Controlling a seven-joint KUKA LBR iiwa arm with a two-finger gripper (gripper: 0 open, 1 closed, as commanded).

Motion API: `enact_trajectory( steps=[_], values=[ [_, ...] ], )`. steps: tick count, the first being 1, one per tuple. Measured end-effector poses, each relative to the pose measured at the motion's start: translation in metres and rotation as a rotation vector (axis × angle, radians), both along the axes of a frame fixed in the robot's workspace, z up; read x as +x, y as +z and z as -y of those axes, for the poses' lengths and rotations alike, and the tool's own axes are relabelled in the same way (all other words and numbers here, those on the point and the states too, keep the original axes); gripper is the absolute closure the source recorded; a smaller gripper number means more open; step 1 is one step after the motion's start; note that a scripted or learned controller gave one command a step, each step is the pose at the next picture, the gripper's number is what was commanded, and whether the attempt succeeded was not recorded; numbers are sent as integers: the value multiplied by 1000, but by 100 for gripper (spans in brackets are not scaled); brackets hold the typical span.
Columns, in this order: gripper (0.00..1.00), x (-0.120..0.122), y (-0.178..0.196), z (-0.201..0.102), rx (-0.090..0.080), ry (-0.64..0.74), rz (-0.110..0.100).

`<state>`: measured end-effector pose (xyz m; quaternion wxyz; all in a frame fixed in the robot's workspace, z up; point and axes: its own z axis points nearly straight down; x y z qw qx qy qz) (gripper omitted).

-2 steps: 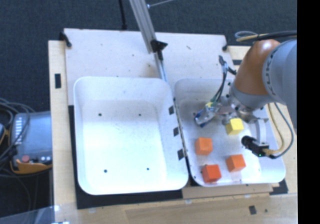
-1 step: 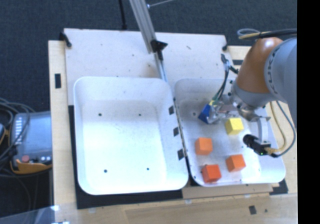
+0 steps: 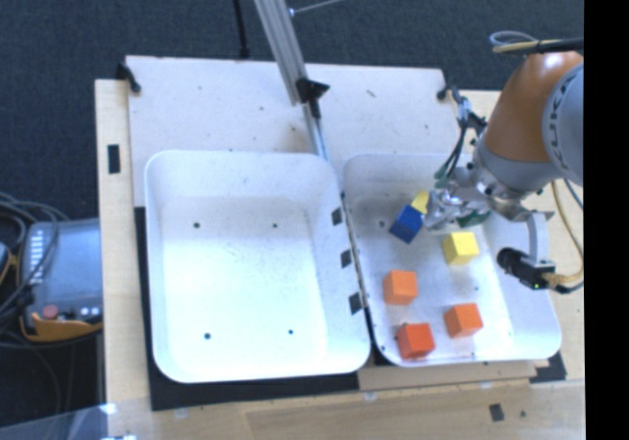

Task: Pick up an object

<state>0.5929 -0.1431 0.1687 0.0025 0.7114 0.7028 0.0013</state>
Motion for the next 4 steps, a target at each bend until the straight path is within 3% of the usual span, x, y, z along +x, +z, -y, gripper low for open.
enact_trajectory(
  steps=[1,4],
  values=[
    [100,1,45,2,0,9,-2],
    [100,6,44,-152,4,19,-9]
  ],
)
